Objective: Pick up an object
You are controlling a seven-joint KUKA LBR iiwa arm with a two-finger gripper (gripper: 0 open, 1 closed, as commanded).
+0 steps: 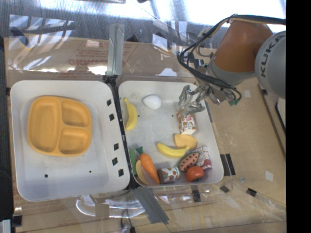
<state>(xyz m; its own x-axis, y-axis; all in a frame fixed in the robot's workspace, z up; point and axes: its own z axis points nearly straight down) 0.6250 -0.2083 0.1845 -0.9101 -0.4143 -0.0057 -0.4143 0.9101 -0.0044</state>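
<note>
A tan cardboard-coloured bench top spreads from nine o'clock round to five o'clock, glossy under clear plastic sheeting that throws white glare at twelve o'clock; grey tape strips run at eleven and six o'clock

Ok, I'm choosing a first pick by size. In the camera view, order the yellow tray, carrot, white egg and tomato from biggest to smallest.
1. Yellow tray, by far the biggest.
2. Carrot.
3. White egg and tomato look about alike, so I won't rank them.
</note>
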